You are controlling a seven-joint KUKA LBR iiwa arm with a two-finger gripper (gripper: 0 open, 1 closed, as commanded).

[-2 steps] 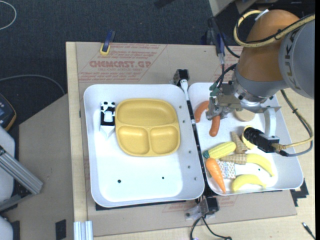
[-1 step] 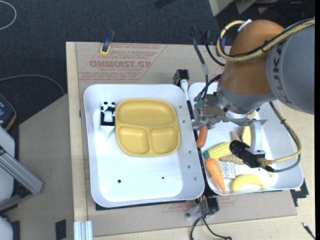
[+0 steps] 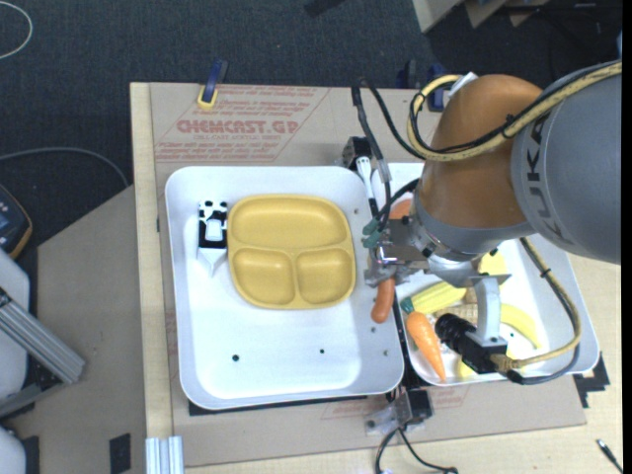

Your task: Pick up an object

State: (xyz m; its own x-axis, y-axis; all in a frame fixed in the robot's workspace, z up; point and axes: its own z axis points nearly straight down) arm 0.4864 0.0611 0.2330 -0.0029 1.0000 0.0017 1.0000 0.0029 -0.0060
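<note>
Arm (image 3: 513,166) looms over the gripper (image 3: 381,265); sausage (image 3: 382,302) just below.

Blue clamp (image 3: 211,84) on bench edge (image 3: 148,166)

The divided yellow tray (image 3: 292,250) looks like smooth, slightly glossy plastic. Under it, the left white bin (image 3: 197,344) is smooth plastic too. Right of the tray, the carrot (image 3: 427,342) appears matt, and the arm's orange band (image 3: 479,156) shines glossily.
</note>
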